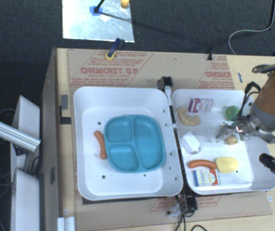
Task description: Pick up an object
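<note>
The arm is in from the right, orange band and all, and the gripper [226, 133] is down low in the right bin [243, 184], pointing toward the middle of it. Right beside the tips sits a small tan lump [231, 139], and that looks like the thing it's after. From up here the lump seems to lie just beside and a touch below the fingers rather than between them, touching or very nearly so. Whether the fingers are spread or pinched I honestly cannot tell; they're a small grey blur at this angle.

Here's the worry. If the tips close off-centre, that little lump gets nudged aside instead of caught, and it may skid toward the yellow piece [227, 164] or the bin wall. It's small and knobbly too, so a clean pinch looks hard.

There's a crowd around it as well. The green ball [231, 112] sits just above, and would likely roll at the slightest knock. The white block [189, 142] lies to the left, with the orange sausage [202, 163] and a printed carton [205, 178] below. A wide sweep could drag any of them.

Over in the left bin [91, 105], the blue divided plate [134, 143] and a second sausage [100, 144] are well apart from all this.
</note>
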You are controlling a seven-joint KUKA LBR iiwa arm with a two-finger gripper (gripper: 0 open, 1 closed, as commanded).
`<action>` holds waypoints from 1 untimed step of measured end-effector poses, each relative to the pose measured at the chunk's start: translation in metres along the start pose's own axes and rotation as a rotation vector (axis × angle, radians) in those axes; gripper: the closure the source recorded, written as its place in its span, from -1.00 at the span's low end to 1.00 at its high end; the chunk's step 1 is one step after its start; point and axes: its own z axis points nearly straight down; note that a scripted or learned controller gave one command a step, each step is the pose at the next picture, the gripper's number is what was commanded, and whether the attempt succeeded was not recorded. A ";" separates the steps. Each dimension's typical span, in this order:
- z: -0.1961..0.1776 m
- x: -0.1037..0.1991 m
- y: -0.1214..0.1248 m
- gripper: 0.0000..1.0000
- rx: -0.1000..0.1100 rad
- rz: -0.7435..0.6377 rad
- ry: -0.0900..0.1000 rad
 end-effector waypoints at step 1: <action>-0.011 0.000 0.001 1.00 -0.003 -0.001 -0.001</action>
